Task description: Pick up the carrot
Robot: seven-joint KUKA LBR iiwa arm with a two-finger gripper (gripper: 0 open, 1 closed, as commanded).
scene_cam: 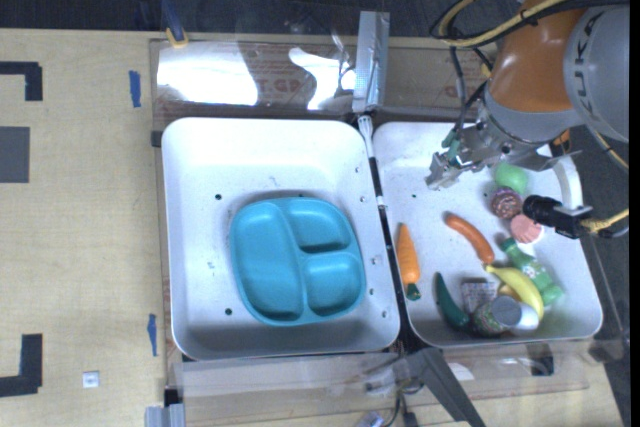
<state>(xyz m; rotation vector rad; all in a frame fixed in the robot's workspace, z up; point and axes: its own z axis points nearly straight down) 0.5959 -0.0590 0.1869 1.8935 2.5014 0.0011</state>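
1. Overhead, the arm (545,65) is reaching in from the right, its orange band hanging over the upper part of the right bin (400,150).
2. Beside it, the left bin (200,155) is holding a blue divided plate (298,258), which is lying well apart from the work.
3. Lower in the right bin, a clutter is sitting together: a yellow banana (520,285), a dark green vegetable (448,303), an orange pepper-like piece (470,235) and some small round toys.
4. Nearer the divider, the carrot (407,257) is lying lengthwise against the right bin's left wall, green stub pointing toward the lower edge, apart from the clutter.
5. Smallest of all, the gripper (445,167) is hovering over the bin's upper middle, well short of the carrot; whether it is parted or clenched is too blurred to tell, and nothing is showing between its tips.

Judging from this, the approach step is in hand. The next move is calling for travel toward the left wall and a descent square across the carrot, minding the wall's closeness.
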